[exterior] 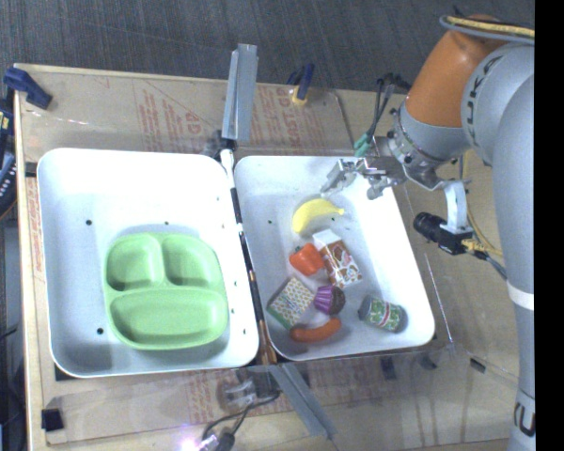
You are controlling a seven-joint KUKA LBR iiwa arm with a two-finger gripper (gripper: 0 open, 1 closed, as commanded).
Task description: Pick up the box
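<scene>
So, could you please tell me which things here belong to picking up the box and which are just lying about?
Belongs to the job:
- small red-and-white carton box
- hand

Lying about:
- yellow toy banana
- orange toy carrot piece
- green checkered packet
- purple toy cup
- green can
- red toy sausage
- green divided plastic tray

Red print on bench [122, 111] and box [339, 260]: illegible.

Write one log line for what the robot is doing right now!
gripper: above right bin's far edge, holding nothing | box: in right bin, untouched | banana: nearest gripper
</scene>
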